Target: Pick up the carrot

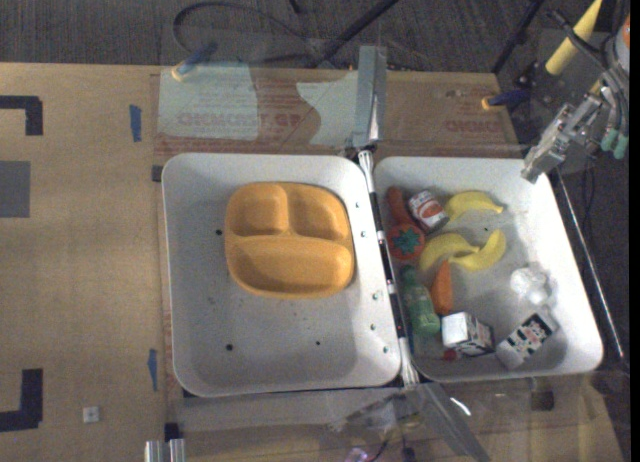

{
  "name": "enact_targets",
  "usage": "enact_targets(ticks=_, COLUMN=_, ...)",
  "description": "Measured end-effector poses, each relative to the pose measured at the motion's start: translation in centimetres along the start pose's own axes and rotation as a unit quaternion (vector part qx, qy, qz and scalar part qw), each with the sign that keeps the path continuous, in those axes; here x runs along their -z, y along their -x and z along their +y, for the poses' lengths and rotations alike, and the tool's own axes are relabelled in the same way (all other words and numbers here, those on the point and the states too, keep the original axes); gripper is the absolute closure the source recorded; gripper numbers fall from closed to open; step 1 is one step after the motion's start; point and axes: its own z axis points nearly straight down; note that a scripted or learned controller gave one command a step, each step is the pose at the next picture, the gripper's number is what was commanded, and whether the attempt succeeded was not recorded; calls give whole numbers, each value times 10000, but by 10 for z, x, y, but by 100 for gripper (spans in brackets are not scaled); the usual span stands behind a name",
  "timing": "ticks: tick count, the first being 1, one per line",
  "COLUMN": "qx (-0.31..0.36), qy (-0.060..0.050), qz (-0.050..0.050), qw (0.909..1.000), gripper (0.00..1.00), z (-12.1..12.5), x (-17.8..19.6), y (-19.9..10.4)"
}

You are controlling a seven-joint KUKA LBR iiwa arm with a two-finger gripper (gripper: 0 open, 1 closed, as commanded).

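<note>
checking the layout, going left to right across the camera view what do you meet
left bin → orange divided plate → carrot → small can → banana → gripper by the right bin's far right corner

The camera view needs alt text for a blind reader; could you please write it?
A grey two-finger gripper hovers at the right white bin's far corner; an orange carrot lies inside among yellow bananas and small cartons. The left white bin holds an orange divided plate.

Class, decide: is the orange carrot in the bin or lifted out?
In: the orange carrot lies in the right white bin, beside yellow bananas.
</note>
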Motion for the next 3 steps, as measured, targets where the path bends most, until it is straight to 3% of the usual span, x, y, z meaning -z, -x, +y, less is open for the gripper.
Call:
enact_targets(ticks=1, qx=-1803, qy=9, qz=-35, qw=9836, gripper=100, z=-39, x=44, y=54)
enact_targets(ticks=2, qx=1791, qy=5, qz=-6, qw=9838, gripper=100, z=-46, x=-3, y=78)
enact_targets(ticks=3, qx=469, qy=7, qz=-50, qw=9989, gripper=100, z=-31, x=81, y=100)
